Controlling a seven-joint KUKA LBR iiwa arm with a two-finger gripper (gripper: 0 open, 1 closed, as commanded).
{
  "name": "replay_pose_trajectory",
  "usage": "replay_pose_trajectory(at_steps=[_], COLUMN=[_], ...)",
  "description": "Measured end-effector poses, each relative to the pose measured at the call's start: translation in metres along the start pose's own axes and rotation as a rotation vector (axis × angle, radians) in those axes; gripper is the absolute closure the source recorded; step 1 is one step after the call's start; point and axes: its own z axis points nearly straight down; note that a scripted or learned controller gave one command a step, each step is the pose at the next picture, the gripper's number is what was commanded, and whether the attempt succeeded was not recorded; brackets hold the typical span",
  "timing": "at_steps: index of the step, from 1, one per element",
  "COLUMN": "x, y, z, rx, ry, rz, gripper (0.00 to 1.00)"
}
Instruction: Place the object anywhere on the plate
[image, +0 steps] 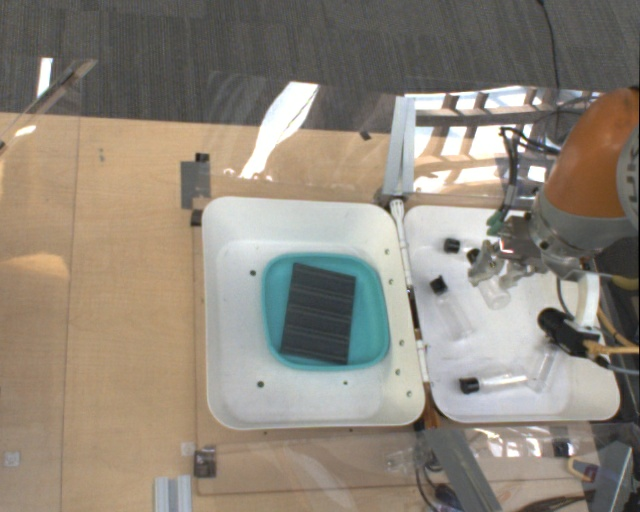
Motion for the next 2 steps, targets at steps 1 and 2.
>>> replay_pose_trajectory(at_steps=[1,2], x=[0.104,0.173], y=[0.012,-0.004], z=[0.033,0.033], rx=[0.003,0.003], ry=[0.002,0.002], rz=[-0.148,-0.325], gripper=[1.00,1.00])
